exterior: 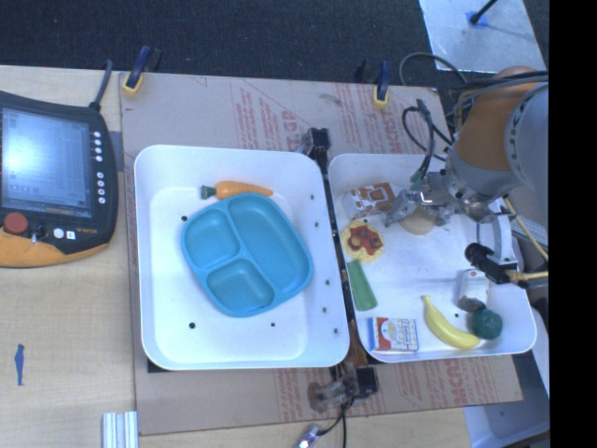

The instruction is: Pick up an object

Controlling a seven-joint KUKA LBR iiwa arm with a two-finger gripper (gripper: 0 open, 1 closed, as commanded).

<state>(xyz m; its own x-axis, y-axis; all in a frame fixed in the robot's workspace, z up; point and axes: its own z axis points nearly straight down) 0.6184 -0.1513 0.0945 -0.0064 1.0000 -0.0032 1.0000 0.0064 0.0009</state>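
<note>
Note that the left bin (159, 250) holds the blue divided plate (245, 253) and the carrot (238, 190), while the right bin (420, 269) holds the small candidates, spread apart, probably so each can be approached alone: banana (446, 325), green stick (361, 285), small box (392, 334), pizza slice (363, 240), dark green ball (485, 324). You will find the gripper (422, 205) low over the right bin's far side, near a pale object; its opening cannot be told, and no object is visibly held.

Bright, even light from above, and the left bin (154, 250) glares white around its rim. Slightly soft focus, with shadows short beside that bin.
</note>
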